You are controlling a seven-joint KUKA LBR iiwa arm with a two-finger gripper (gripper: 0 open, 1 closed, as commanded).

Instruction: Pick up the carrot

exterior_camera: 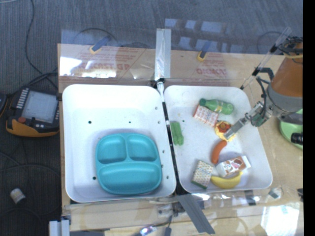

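Orange carrot (218, 151) lies slantwise in the right bin (256, 144), between a yellow-red packet (223, 129) and a small carton (232, 166). The hand (235, 128) hovers just above-right; finger state cannot be told. Descend aligned across the carrot's short axis, clear of the packet.

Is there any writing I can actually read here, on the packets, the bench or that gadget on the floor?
No text is legible.
Red print on the bench board: mirrored and blurred, unreadable.
Red-white packet: print too small.
Milk carton: label blurred.
Checked packet: pattern, no readable words.
Handheld screen on the floor: glare, nothing readable.
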